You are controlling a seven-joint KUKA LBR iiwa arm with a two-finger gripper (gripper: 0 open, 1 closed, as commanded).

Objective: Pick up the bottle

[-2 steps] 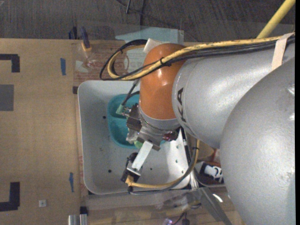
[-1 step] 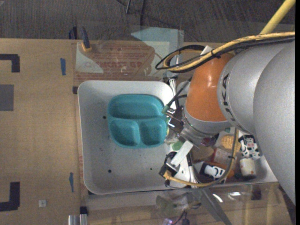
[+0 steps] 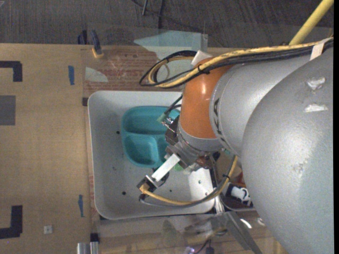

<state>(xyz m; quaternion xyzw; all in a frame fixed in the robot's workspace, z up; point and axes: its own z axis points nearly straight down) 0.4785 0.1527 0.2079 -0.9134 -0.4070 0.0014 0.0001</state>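
My gripper (image 3: 183, 160) hangs low over the left white bin (image 3: 106, 157), just right of a teal two-compartment tray (image 3: 142, 136). The orange-banded wrist (image 3: 198, 112) and the big grey arm (image 3: 275, 142) cover the gripper from above. A small green bit (image 3: 181, 168) peeks out under the wrist, and I cannot tell what it belongs to. Whatever lies under the wrist and arm is hidden.
The teal tray lies in the middle of the left bin, with bare white floor to its left and front. A black and white object (image 3: 241, 194) shows under the arm at the lower right. The tan bench (image 3: 42, 142) stretches to the left.
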